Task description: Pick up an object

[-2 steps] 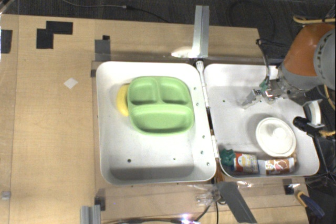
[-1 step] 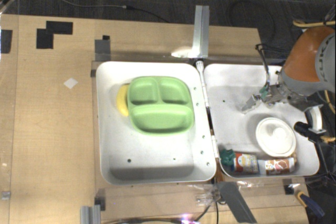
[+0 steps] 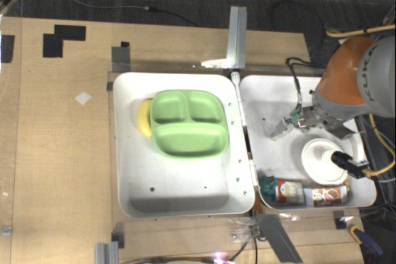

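We see the gripper (image 3: 293, 122) low in the right bin (image 3: 266, 93), toward that bin's 12 o'clock half, over bare white floor. We cannot tell how wide it stands, or whether it has hold of anything. Nothing lies directly beneath it, so a close here would most likely come up with nothing.

The nearest things to pick lie at 6 o'clock from the gripper. A green-capped bottle (image 3: 284, 191) lies on its side along the bin's 6 o'clock wall. A brown-labelled bottle (image 3: 328, 195) lies just beside it toward 5 o'clock, seemingly end to end with it. We judge both awkward. They hug the wall, so one side of the gripper may strike the rim or slope before it gets round a body. Their round sides could also roll or squirt away under a pinch. Because they sit so close together, a grasp may nudge both and hold neither.

At 9 o'clock, in the left bin (image 3: 124, 151), a green divided plate (image 3: 189, 122) lies flat, with a yellow thing (image 3: 143, 119) tucked partly under its 9 o'clock edge. The plate looks too broad to span except by its rim, where it could tip or slip out. The yellow thing is half covered, so reaching for it risks catching the plate instead. Both bins rest on the wooden desk (image 3: 55, 151).
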